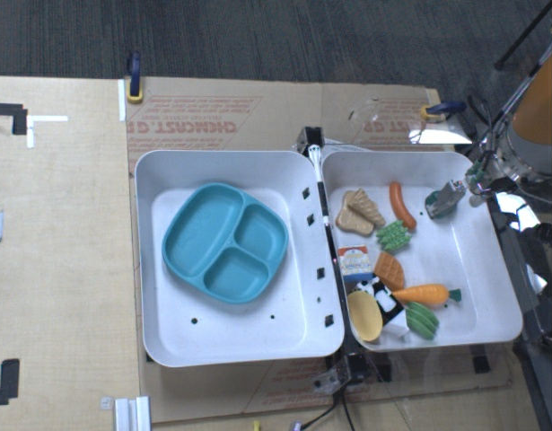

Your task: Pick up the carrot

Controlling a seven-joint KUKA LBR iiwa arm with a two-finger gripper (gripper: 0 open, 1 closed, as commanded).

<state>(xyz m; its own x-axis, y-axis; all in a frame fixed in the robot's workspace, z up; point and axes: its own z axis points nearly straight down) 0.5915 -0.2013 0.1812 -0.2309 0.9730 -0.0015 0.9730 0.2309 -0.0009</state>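
The tool [444, 201], its state I cannot tell, should go toward 6 o'clock and grip the carrot [421, 294] across its middle.

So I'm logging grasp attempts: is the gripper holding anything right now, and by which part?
Nothing is held. The gripper is over the right bin's upper right part, apart from the carrot, which lies lower in that bin.

Cardboard sheet [195, 115], mirrored red print, unreadable
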